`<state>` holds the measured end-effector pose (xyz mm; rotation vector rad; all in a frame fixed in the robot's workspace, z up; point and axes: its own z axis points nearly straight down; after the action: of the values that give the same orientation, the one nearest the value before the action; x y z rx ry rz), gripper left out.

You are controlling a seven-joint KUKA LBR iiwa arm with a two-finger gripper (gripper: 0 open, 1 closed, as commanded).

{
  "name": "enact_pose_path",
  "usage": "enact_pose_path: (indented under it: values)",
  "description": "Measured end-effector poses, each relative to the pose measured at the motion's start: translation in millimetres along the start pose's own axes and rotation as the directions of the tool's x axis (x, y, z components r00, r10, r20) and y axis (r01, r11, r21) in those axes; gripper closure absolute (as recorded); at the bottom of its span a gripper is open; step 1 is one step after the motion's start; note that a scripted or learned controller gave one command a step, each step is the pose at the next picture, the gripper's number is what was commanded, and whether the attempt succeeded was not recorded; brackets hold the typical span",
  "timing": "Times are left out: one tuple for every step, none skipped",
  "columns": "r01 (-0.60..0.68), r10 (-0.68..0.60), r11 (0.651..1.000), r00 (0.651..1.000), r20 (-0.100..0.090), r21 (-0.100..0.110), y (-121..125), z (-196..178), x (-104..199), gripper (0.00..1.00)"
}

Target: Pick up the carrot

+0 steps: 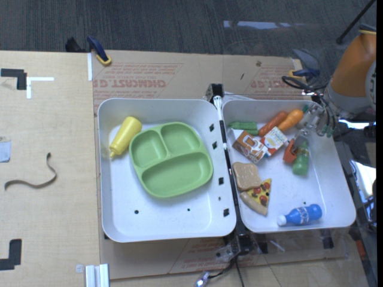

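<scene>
Camera view looks down on a cardboard sheet (179, 76) under both bins, its red print upside down and too faint for me to read. My left bin (119, 220) holds a green divided plate (170, 159) and a yellow bottle (124, 135). My right bin (335, 202) holds a small carton (258, 144) whose label I cannot make out, a slice of bread (246, 175), a pizza slice (258, 197), a blue bottle (301, 215) and the carrot (281, 121) near the far wall. My arm (353, 70) leans in from the right, my gripper (315, 119) just beside the carrot's tip; whether my fingers are open or closed, I cannot tell.
</scene>
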<state>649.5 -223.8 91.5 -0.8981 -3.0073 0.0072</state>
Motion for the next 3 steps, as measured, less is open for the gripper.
enact_pose_path:
  values:
    - [-0.011,0.011,1.0,1.0,0.01,-0.007,0.3,-97.2,1.7,0.0]
    - [-0.182,0.182,0.983,0.983,0.004,-0.006,1.9,-19.9,0.1,0.0]
    - [-0.098,0.098,0.995,0.995,0.009,-0.006,3.2,-119.2,-2.6,0.0]
